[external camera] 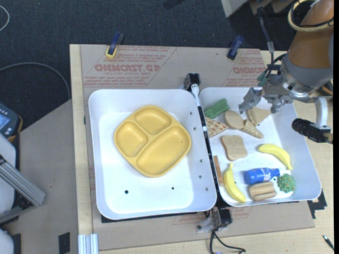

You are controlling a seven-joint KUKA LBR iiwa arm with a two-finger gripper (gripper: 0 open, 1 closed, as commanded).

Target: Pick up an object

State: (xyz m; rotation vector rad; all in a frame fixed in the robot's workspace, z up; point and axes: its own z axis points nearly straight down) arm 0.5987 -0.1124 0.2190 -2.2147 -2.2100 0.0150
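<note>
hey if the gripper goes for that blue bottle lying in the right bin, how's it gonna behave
The blue bottle lies on its side, so its round body will probably roll if nudged. It looks like smooth plastic, likely light and slippery. A hot dog beside it may block rolling that way.

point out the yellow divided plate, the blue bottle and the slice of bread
yellow divided plate point(152, 140), camera view, centre ridge
blue bottle point(259, 174), camera view, mid body
slice of bread point(233, 146), camera view, centre of slice
</note>
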